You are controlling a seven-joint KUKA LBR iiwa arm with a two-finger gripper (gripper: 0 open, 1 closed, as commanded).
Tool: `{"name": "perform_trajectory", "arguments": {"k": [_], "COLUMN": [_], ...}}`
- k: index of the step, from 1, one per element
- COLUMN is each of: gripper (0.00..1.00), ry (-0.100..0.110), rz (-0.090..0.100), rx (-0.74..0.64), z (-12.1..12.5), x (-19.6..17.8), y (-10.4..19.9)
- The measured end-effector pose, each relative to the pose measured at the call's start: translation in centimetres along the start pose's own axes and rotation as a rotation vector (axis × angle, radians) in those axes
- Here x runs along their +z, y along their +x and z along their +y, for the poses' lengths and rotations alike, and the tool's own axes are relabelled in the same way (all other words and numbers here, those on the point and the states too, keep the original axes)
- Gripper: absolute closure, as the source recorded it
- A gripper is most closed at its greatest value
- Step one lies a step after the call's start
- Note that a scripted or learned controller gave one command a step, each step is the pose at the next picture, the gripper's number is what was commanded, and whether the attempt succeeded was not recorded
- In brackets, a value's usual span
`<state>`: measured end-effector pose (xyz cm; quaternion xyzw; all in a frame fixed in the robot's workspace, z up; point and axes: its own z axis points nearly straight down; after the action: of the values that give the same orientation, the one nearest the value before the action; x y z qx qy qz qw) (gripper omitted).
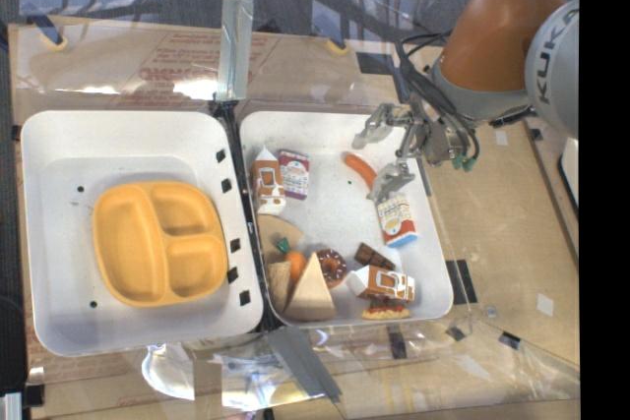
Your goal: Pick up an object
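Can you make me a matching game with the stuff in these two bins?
Things:
1. tray
2. hot dog
3. gripper
4. cheese wedge

Places:
A. front of the right bin
B. left bin
C. over the right bin's back right part
D. back of the right bin, just left of the gripper

Pairs: 1-B, 2-D, 3-C, 4-A
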<state>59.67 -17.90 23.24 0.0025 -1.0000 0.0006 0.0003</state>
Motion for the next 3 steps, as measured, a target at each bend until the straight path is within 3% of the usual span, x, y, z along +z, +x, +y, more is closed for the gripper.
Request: {"name": "perform_trajectory", "arguments": {"k": [1,2,3], "gripper": [0.00,0.00,0.00], "ry": [-0.003,-0.001,-0.002], "rz": [0.005,-0.001,-0.002], "rx": [-0.031,0.019,0.156], "z": [-2.9,-3.1,-3.1], "x": [7.8,14.0,13.9], "y": [-4.4,-5.9,-3.9]}}
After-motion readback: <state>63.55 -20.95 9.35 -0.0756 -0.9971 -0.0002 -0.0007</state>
